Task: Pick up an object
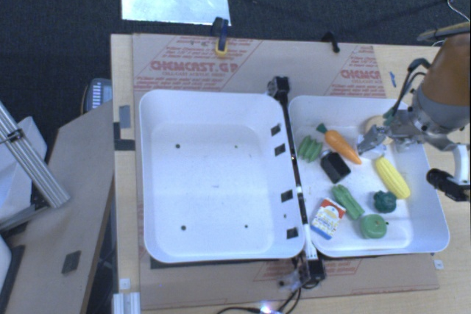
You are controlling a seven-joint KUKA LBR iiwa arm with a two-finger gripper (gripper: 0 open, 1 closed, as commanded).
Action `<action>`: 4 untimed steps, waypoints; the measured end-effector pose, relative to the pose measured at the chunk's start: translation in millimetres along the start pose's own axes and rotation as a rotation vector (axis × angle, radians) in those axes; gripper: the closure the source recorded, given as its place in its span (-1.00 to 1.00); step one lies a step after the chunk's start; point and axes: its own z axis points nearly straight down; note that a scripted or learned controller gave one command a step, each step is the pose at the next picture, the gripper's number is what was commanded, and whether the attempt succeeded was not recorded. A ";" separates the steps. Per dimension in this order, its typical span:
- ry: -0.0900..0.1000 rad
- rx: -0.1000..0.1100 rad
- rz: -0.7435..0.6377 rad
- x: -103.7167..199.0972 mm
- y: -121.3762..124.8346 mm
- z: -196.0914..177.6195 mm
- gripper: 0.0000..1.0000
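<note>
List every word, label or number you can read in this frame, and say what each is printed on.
"CHEMCAST GP": red print on the brown board under the bins, left of the yellow clamp.
The same red print repeats on the board at upper right, too blurred to read surely.
Small carton in the right bin: coloured picture label, lettering too small to read.
No other text legible.

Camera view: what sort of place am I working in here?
Likely a robotics lab grasping bench, not a kitchen: two white bins clamped onto a cardboard-covered bench, plastic toy food like a carrot and corn, dark carpet.
</note>
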 end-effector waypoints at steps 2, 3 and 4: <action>-0.001 -0.011 0.000 37.2 2.7 47.9 -1.00; 0.002 0.000 0.000 46.9 -32.7 75.0 -1.00; 0.001 -0.006 -0.007 82.8 -7.2 73.4 -1.00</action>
